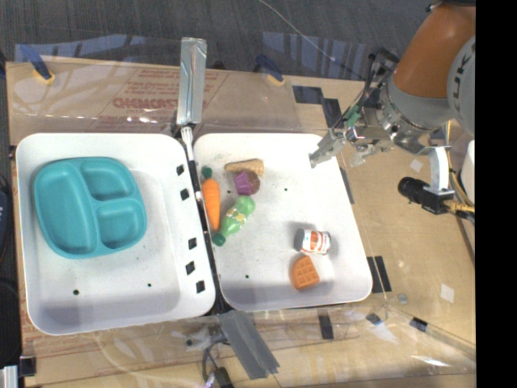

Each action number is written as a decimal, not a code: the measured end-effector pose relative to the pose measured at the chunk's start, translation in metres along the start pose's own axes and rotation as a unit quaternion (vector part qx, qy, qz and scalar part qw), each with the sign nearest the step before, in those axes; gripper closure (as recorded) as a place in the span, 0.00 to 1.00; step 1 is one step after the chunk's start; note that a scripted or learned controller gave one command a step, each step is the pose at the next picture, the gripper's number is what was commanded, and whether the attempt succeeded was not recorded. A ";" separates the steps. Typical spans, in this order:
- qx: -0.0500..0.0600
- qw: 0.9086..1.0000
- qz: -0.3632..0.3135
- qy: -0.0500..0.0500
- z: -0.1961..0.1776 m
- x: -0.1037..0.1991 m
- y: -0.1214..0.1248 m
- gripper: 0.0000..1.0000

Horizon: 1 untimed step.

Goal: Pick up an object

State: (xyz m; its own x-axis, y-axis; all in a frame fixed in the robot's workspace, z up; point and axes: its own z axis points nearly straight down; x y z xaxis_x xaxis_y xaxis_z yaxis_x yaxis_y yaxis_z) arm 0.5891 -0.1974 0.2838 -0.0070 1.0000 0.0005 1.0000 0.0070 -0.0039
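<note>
Probably light, stiff and a little slippery, the small toy can (313,242) lying on its side in the right bin (279,293) near the waffle (304,272), best pinched across its round body; gripper (323,152) above bin's far corner, state impossible to tell.

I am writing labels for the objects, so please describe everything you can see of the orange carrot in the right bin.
The carrot is a small toy, bright orange and smooth like plastic, with a green tip at its upper end. It lies flat, nearly lengthwise along the left wall of the right bin, thick end up, tapering downward. Its lower end meets the green bottle-shaped toy. The gripper is well apart from it.
</note>
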 end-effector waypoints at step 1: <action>-0.010 1.000 -0.003 0.000 -0.167 0.127 -0.032 0.00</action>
State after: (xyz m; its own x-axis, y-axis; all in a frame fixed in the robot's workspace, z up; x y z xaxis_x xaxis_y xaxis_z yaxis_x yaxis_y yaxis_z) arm 0.5567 -0.0708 0.4512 -0.0136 0.9999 -0.0004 0.9998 0.0136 0.0162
